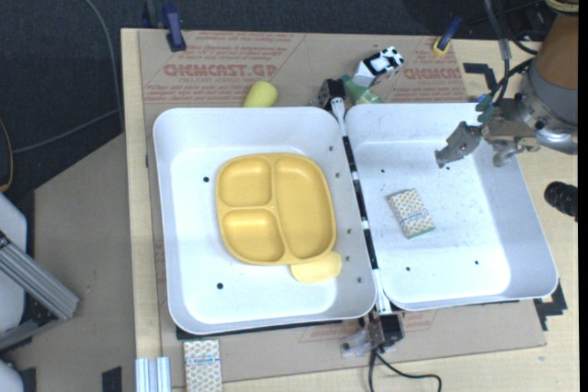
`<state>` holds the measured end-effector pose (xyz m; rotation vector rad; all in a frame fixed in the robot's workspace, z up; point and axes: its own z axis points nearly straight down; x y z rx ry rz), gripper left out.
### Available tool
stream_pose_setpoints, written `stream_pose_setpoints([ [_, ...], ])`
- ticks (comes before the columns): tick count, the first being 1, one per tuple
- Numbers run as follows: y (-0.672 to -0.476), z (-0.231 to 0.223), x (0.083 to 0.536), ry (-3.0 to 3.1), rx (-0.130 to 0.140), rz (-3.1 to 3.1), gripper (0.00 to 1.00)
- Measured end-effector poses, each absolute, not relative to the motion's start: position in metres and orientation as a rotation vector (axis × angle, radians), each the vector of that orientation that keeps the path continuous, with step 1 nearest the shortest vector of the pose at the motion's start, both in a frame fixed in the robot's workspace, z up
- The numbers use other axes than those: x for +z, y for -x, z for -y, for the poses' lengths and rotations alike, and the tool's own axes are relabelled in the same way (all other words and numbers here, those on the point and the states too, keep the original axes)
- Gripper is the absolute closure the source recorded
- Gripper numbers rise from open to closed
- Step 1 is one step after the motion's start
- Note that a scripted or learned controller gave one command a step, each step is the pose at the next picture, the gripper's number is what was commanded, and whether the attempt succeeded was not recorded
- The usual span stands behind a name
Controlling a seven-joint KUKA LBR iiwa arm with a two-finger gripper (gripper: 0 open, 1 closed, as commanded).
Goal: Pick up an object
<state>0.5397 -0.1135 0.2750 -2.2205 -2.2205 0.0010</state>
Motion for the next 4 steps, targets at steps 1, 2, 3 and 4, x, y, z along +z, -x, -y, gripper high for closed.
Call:
stream_pose_setpoints([
  [1,-0.547,0.102,0.172,2.220,0.002,2.219,0.00],
  [2,-0.545,0.113,0.084,2.222,0.000,2.220,0.00],
  [3,-0.546,0.113,0.094,2.223,-0.002,2.220,1.00],
  [4,-0.537,0.044,0.201,2.220,-0.002,2.223,1.00],
])
